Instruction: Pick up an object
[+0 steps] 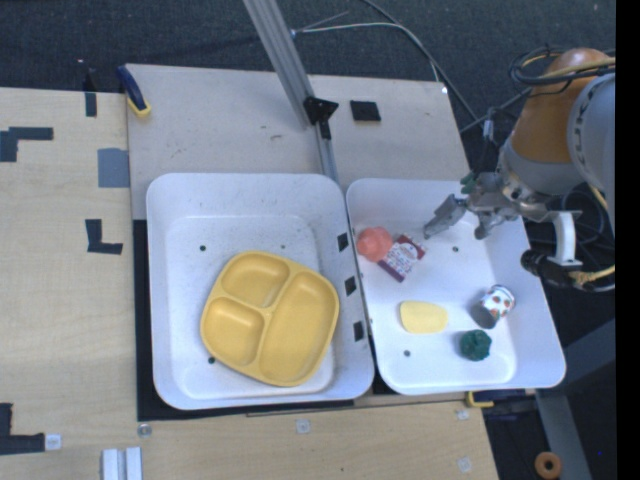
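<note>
Fingers of the gripper (462, 223) stood apart over the upper part of the right bin (530, 368), one grey prong reaching left toward the middle of the bin and the other pointing down nearer the wrist, with nothing between them. Behind them the grey arm (560, 128) with its orange band came in from the right edge, and black cables looped around the wrist.

Objects lay scattered on the floor of the right bin. A pinkish-red ball (373, 242) sat near the bin's left wall, and a small red and white packet (402, 258) touched it on its right side. Both were to the lower left of the fingers, near them but apart from them. Lower down, a flat yellow piece (424, 316) rested near the middle. To its right lay a small silver and white object (493, 304), and just below that a dark green lump (475, 345). None of these touched the gripper.

The left bin (175, 268) held a yellow divided tray (270, 316), tilted slightly, with three compartments. Both bins sat side by side on the bench (220, 118), and a slanted metal rail (275, 38) crossed the bench above them. A blue and yellow clamp (133, 91) sat at the upper left corner of the pale board.
</note>
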Available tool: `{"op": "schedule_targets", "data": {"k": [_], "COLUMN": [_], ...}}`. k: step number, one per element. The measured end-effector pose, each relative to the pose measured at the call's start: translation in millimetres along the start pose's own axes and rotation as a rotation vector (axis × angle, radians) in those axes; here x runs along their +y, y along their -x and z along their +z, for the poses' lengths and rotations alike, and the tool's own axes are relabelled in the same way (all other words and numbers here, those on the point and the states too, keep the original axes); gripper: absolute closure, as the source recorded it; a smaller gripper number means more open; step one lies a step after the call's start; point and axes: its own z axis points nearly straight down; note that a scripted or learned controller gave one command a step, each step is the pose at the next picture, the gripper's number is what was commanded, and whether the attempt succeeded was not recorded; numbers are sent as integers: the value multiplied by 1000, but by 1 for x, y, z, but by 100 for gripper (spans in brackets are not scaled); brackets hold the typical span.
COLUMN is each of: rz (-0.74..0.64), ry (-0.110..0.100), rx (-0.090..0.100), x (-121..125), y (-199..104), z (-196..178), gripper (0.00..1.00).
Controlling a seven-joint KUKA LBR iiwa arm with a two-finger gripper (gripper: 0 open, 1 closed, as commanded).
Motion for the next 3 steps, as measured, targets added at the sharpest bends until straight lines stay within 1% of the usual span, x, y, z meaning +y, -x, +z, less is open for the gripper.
{"op": "schedule_targets", "data": {"k": [1, 2, 3], "rz": [-1, 0, -5], "ry": [0, 11, 24], "rx": [1, 1, 0], "x": [4, 7, 11], "y": [-6, -6, -8], "z": [47, 73, 57], "gripper": [0, 0, 100]}}
